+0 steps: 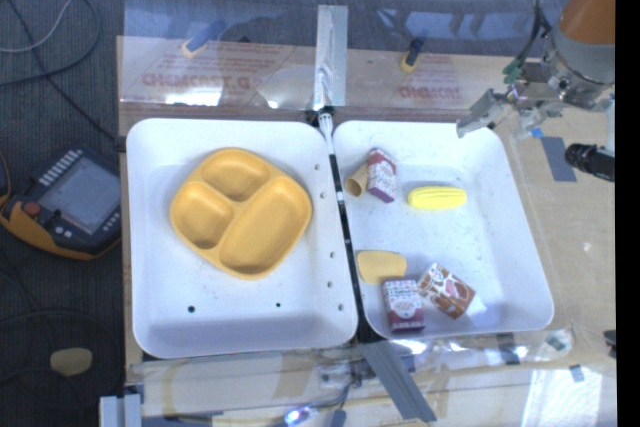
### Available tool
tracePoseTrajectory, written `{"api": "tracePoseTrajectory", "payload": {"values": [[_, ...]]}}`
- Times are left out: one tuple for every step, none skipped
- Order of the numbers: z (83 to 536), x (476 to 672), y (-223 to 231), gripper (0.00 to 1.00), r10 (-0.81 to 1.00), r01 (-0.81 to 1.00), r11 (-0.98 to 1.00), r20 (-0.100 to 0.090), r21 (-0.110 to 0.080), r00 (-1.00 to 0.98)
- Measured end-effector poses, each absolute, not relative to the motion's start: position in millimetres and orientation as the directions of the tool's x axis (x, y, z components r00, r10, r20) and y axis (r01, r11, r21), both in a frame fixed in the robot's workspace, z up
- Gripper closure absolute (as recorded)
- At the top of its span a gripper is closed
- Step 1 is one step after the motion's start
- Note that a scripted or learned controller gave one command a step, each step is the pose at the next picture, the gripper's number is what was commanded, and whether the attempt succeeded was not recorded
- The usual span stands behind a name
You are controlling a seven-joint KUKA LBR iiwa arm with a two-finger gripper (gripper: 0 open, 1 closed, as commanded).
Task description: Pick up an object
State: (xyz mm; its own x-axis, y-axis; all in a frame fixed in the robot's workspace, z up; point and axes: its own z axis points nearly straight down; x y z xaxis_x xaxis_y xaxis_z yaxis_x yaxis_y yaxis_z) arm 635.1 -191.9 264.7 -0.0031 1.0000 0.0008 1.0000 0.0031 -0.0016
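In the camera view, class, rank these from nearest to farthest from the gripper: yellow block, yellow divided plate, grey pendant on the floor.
1. Yellow block, right bin, nearest the gripper.
2. Yellow divided plate, left bin.
3. Grey pendant, floor, far left.

A: What colours sit in the left white bin (pixel 150 315)?

B: One mustard-yellow divided plate (pixel 241 211), plain, no pattern.

A: And the right white bin (pixel 520 245)?

B: At twelve o'clock, a maroon carton (pixel 381 175) with pale print, a tan cone (pixel 356 181) beside it. At two o'clock, a bright yellow block (pixel 437 199). At six o'clock, a pale yellow wedge (pixel 381 265), a dark red carton (pixel 402 304) and a red-and-white patterned carton (pixel 447 291).

A: The arm (pixel 590 5)?

B: Orange band over grey, at one o'clock.
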Motion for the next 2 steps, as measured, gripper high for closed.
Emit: {"api": "tracePoseTrajectory", "payload": {"values": [[114, 613.4, -141, 0.00, 0.995, 0.995, 0.099, -0.011, 0.025, -0.098], [91, 585.1, -104, 0.00, 0.972, 0.972, 0.236, -0.006, 0.012, -0.236]]}}
